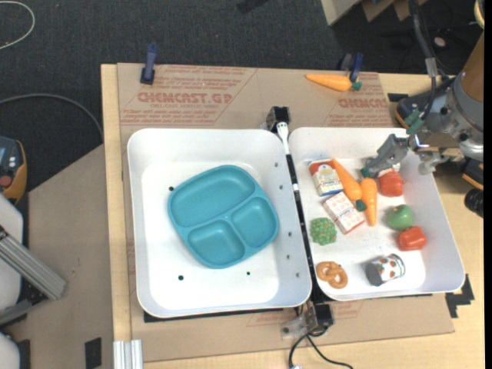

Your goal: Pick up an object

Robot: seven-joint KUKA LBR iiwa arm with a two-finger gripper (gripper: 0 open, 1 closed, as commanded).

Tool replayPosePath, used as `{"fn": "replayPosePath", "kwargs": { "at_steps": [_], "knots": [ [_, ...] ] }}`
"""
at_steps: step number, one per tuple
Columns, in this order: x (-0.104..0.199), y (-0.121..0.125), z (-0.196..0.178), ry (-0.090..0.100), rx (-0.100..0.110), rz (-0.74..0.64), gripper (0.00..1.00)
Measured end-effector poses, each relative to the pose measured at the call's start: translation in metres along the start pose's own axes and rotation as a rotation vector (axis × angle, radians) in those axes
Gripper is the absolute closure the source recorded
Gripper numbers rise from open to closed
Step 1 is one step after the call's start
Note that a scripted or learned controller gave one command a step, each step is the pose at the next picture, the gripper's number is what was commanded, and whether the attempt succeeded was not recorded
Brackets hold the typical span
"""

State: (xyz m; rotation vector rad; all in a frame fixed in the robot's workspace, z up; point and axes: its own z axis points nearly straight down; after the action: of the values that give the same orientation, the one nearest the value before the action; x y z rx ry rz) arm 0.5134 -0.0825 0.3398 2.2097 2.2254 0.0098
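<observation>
Much bare floor around tray

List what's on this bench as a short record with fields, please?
left bin: white shallow bin holding a blue three-compartment plastic plate
right bin: white shallow bin with toy foods: two orange carrots, green broccoli, brown pretzel, red tomato
outside bins: another orange carrot on the board
arm: grey gripper above the right bin's far side

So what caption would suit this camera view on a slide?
Gripper poised over toy food in the right bin; blue tray in the left.
</observation>
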Motion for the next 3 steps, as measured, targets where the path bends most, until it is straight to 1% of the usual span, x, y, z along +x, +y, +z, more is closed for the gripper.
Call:
{"fn": "replayPosePath", "kwargs": {
  "at_steps": [1, 2, 3],
  "knots": [
    [-0.003, 0.001, -0.006, -0.002, 0.003, 0.006, 1.00],
    [0.086, -0.021, 0.009, 0.003, 0.013, -0.002, 1.00],
    [0.161, -0.032, -0.069, 0.003, -0.001, -0.003, 1.00]
  ]
}}
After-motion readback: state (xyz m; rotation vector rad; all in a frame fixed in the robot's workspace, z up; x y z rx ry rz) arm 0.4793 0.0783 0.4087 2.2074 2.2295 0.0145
